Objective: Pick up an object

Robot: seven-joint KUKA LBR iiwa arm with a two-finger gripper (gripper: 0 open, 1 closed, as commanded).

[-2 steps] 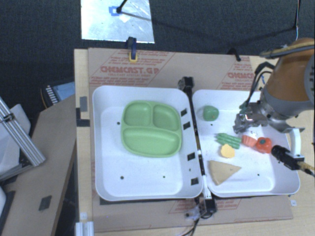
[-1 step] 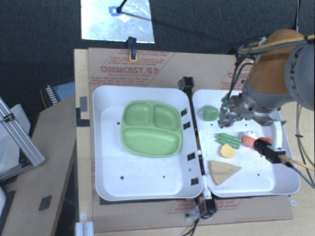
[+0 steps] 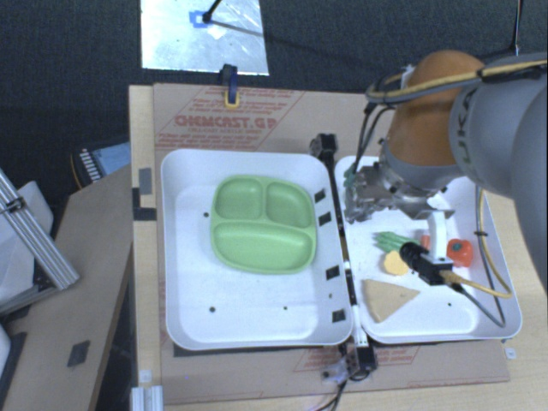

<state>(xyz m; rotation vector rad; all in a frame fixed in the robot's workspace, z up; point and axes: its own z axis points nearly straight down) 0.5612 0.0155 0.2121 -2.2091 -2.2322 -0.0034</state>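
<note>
My gripper [image 3: 360,202] hangs low over the left part of the right bin [image 3: 488,315], near the divider between the bins. Just right of and below it lie a green leafy item [image 3: 390,241], a small yellow round piece [image 3: 395,265] and a tan wedge [image 3: 390,298]. A red tomato-like piece [image 3: 460,250] and a white upright piece [image 3: 439,227] sit further right. The arm's orange band and grey body cover the bin's back part.
The left bin [image 3: 188,298] holds a green divided plate [image 3: 261,223]. A black connector [image 3: 425,265] with a yellow cable crosses the right bin. Black clips line the divider [image 3: 336,229]. A cardboard sheet [image 3: 227,118] lies under both bins.
</note>
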